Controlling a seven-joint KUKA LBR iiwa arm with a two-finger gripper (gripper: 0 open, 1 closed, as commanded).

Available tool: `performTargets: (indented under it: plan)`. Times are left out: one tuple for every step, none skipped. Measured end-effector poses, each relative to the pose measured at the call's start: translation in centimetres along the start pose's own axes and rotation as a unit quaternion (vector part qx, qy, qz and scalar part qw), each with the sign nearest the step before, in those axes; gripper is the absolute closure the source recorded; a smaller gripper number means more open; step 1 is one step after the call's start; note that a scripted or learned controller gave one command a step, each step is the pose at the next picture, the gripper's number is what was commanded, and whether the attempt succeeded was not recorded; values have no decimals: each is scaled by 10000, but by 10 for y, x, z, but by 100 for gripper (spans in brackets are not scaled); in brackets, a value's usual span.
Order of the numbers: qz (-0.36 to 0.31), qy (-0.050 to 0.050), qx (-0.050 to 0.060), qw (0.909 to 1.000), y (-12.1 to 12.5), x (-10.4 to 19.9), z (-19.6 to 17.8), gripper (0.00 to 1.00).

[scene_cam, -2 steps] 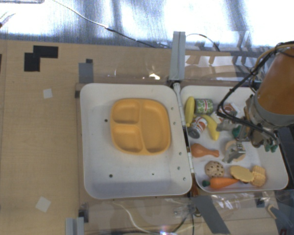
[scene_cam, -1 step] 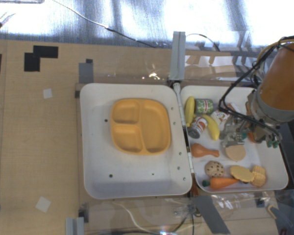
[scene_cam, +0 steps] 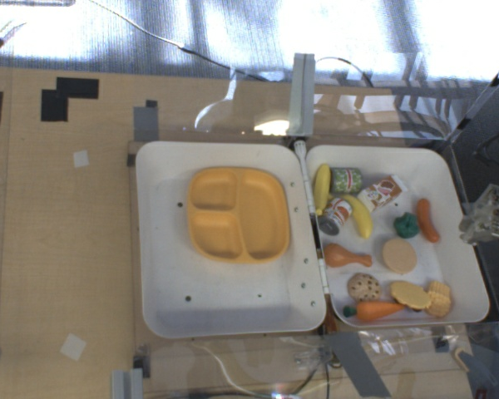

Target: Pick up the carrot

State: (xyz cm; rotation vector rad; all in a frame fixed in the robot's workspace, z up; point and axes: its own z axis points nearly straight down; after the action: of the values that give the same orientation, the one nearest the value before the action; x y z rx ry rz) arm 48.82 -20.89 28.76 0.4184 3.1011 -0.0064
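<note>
Pale wooden worktop [scene_cam: 58, 248] fills the left and lower frame, with black square markings at the upper left and a bright, glary strip along the top; on it sit two shallow white bins side by side, both smooth moulded plastic with rounded corners.

Left bin [scene_cam: 166, 298] carries a yellow-orange divided plate [scene_cam: 237, 214], matte, with three soft-cornered wells; right bin [scene_cam: 457, 223] carries a scatter of toy food. Largest to smallest there: two curved yellow bananas [scene_cam: 322, 187], glossy; a tan drumstick [scene_cam: 345, 256]; a round beige disc like a biscuit [scene_cam: 399, 256]; a small carton [scene_cam: 381, 193] and two printed cans [scene_cam: 346, 179]; a reddish sausage [scene_cam: 427, 220]; a knobbly green piece [scene_cam: 407, 224]; a speckled cookie [scene_cam: 363, 286]; yellow ridged pieces [scene_cam: 424, 298] at the lower right.

Carrot [scene_cam: 379, 310] lies flat at the lower edge of the right bin, smooth, tapered, orange, with a dark green tuft at its left end, just below the cookie and touching the yellow pieces on its right.

Task looks unstarted: the tool [scene_cam: 485, 214] hangs at the far right edge of the frame, beyond the bin's right rim, well apart from the carrot; its spread I cannot tell, and nothing shows in it; the approach, the descent, the grasp and the lift are all left.
</note>
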Motion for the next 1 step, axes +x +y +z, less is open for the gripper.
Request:
performTargets:
  plan:
    - [-28,5,-9,10000,3,0,1,0]
